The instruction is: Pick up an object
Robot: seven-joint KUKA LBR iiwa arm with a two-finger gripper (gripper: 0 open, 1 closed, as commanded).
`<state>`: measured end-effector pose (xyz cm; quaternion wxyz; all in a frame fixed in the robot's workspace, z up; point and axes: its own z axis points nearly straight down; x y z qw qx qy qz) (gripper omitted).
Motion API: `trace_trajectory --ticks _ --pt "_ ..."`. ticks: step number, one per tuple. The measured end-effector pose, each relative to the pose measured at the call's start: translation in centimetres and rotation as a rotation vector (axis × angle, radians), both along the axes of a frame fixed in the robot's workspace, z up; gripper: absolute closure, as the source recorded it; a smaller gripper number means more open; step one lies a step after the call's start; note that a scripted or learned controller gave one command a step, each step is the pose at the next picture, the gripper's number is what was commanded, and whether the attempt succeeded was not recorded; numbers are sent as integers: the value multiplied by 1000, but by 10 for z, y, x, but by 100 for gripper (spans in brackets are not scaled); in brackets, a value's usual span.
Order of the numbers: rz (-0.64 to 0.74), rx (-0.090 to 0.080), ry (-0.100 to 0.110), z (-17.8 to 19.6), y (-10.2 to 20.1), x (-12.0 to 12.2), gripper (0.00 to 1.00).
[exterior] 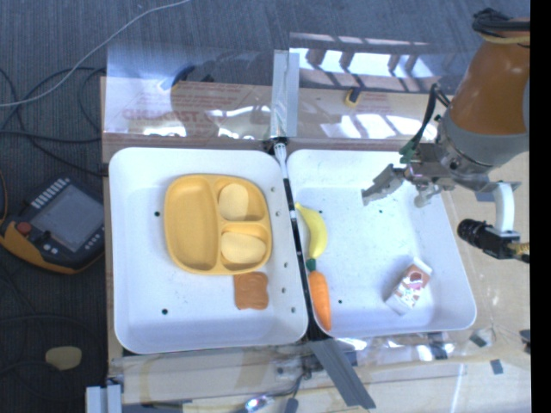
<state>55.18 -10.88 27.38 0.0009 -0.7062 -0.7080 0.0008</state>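
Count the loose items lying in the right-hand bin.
3: a banana against the left wall, a carrot just below it, and a small carton near the lower right corner.

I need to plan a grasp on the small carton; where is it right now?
The small carton lies tilted in the right bin, near its front right corner. The carrot is to its left, and the gripper hovers further back in the same bin.
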Motion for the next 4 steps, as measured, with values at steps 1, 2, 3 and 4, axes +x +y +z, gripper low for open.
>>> trace_trajectory --ticks 1,2,3,4 --pt "-130 0 0 -1 25 -6 0" --pt "-41 0 1 -117 -42 26 0" --pt "-22 1 0 -168 -75 -34 0" --pt "25 1 -1 -124 -108 -68 0"
